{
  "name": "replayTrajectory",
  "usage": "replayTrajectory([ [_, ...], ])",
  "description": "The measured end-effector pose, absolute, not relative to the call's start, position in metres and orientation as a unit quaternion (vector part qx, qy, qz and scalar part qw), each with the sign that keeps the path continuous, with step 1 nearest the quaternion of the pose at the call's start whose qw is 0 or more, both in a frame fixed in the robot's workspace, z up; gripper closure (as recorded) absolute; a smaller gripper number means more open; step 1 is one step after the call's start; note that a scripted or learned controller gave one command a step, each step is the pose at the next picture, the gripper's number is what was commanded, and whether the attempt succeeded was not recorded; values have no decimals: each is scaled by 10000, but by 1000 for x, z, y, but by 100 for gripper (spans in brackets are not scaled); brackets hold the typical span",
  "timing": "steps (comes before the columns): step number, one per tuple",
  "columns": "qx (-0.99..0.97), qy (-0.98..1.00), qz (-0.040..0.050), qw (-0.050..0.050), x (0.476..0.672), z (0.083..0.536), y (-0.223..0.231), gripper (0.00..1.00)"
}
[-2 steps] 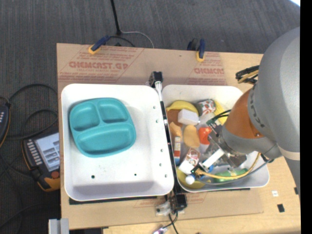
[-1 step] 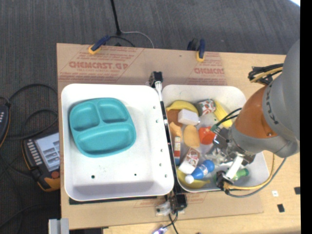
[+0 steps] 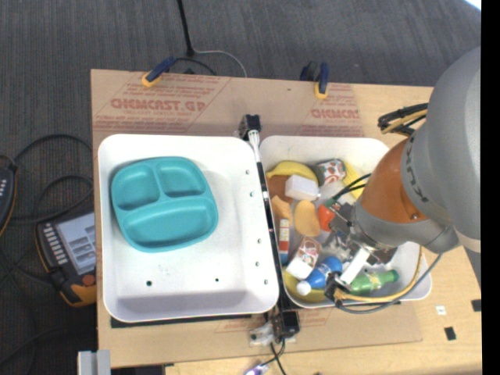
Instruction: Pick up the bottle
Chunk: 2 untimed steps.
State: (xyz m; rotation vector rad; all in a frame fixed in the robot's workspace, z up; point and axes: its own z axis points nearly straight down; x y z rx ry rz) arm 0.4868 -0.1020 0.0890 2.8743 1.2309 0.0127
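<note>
Two-finger jaws (image 3: 349,270) on the grey arm with orange band (image 3: 394,186): low over the near part of the right-hand shallow white bin (image 3: 418,287), tips down among the clutter; the wrist hides the fingers, so whether they are apart or together cannot be told, and nothing can be seen between them

Green plastic bottle (image 3: 373,280): lies on its side on the floor of the right bin, near its front edge, just beside the jaws on their right and partly under the wrist; touching or not cannot be told

White bottle-shaped item with blue cap (image 3: 311,270): just left of the jaws, lying flat, near the front left corner of the same bin

Yellow banana-shaped toy (image 3: 291,170): at the far left of the right bin, well apart from the jaws

White block (image 3: 301,187): just in front of the banana toy

Orange rounded item (image 3: 307,218): middle left of the right bin, between the white block and the blue-capped item

Small printed can (image 3: 331,169): at the far side of the right bin, beside the banana toy

Left-hand shallow white bin (image 3: 234,272): touches the right bin along its long side

Teal plastic divided plate with three compartments (image 3: 163,202): lies flat in the far left part of the left bin

Brown board bench (image 3: 156,104): carries both bins; two clamps with yellow grips at its far edge
</note>
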Motion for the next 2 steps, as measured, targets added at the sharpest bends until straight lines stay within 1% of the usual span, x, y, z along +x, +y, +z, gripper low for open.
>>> replayTrajectory([
  [1, 9193, 3934, 32, 66, 486, 98, -102, 100],
  [2, 9693, 2459, 48, 6, 487, 89, -102, 100],
])
